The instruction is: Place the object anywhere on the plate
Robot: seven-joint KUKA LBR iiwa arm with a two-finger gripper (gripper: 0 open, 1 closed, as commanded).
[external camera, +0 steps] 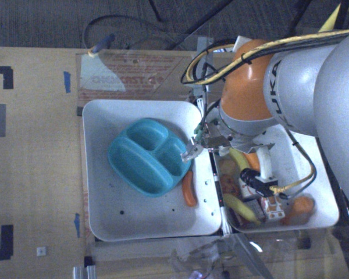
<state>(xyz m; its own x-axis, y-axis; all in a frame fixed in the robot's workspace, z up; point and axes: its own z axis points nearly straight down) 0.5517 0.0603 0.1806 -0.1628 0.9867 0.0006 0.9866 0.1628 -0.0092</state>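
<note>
Overhead, my grey arm (314, 86) sweeps in from the right, its orange band (247, 89) sitting above the wrist, and it covers much of the right white bin (328, 205). Beside it lies the left white bin (104, 214), and on its floor rests the teal divided plate (148, 156), tilted a little, with three compartments facing up. My gripper (193, 150) hangs at the plate's right edge, right over the wall where the two bins meet; whether its fingers are spread or pressed together I cannot tell, and I see nothing clearly pinched between them. Just below and right of the plate, touching or nearly touching its rim, an orange carrot-like piece (189, 190) lies lengthwise on the left bin's floor, off the plate. Over in the right bin, under my wrist, a yellow banana (239, 208) lies near the dividing wall, another yellow piece (239, 158) sits higher up, and a small orange round thing (302, 207) rests toward the far right corner.
</note>
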